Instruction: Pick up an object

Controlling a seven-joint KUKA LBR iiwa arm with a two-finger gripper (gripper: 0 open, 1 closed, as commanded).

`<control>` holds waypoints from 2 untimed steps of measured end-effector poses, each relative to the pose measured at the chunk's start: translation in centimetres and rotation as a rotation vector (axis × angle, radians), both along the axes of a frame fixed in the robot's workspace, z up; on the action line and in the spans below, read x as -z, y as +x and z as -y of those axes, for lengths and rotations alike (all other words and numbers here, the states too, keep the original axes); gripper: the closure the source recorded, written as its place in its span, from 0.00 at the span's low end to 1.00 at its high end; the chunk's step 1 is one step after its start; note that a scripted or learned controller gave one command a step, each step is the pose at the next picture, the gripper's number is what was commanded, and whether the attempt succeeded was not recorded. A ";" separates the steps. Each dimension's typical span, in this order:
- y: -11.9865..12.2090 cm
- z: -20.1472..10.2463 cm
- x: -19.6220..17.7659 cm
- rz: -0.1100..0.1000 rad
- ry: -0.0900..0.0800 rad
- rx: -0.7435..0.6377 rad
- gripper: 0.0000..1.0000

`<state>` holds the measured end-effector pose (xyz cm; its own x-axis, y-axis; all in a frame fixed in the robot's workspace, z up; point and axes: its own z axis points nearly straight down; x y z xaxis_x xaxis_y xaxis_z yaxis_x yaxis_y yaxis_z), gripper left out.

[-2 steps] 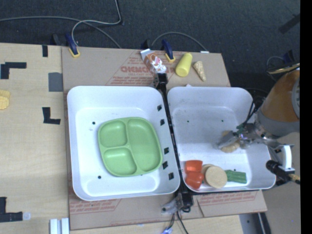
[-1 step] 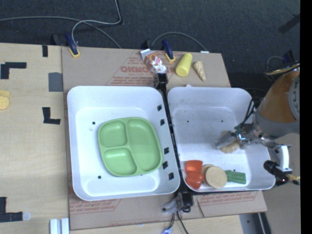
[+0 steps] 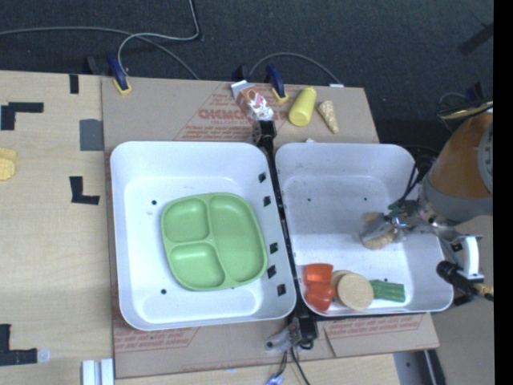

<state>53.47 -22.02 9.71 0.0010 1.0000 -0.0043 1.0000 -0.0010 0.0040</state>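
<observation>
- 2 shallow white bins sit side by side on a cardboard-covered bench, seen from above at a slant.
- The left bin (image 3: 128,215) holds a green divided plate (image 3: 213,240) with 3 compartments.
- The right bin (image 3: 345,163) holds a tan lump (image 3: 377,231) near its right wall, and along its front edge an orange piece (image 3: 318,285), a round beige disc (image 3: 353,290) and a small green piece (image 3: 389,291).
- The arm enters from the right; its gripper (image 3: 393,219) is low in the right bin, touching or just above the tan lump.
- Whether the jaws are released or clenched cannot be told; the tip is small and blurred.
- Risk, as a judgement: the lump lies close to the bin's right wall, so a finger may catch the wall or nudge the lump aside and miss.
- Open room: the middle and back of the right bin floor are bare, giving space to lift straight up and move left.
- Beyond the bins lie a yellow bottle (image 3: 302,107) and a cone (image 3: 329,116).
</observation>
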 end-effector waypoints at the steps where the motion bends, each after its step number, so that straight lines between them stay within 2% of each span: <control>1: 7.2 -6.7 0.9 0.005 0.005 -0.004 1.00; 2: 7.7 -15.4 -8.8 -0.002 0.005 -0.004 1.00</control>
